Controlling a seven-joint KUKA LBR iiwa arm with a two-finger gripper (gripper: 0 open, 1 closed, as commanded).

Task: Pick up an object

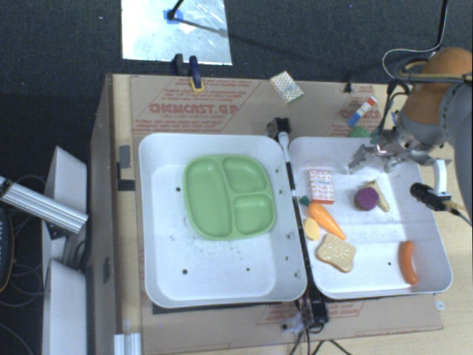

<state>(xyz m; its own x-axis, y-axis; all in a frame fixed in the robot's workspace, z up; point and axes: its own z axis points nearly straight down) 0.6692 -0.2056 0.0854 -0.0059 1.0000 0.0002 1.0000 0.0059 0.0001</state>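
Approach step, nothing grasped yet. Two-finger gripper (pixel 375 156) hovers over the back edge of the right shallow white bin (pixel 432 231), fingers spread apart, nothing between them. Nearest candidate: round purple plastic toy (pixel 366 198), just below and slightly left of the fingertips. Orange toy carrot (pixel 326 220) and pink-white patterned box (pixel 321 184) sit further left. Next move probably needs a descent centred over the purple toy, then closing.

Green plate (pixel 229 197), orange carrot (pixel 326 219), purple plum (pixel 366 198), white bins (pixel 159 198).
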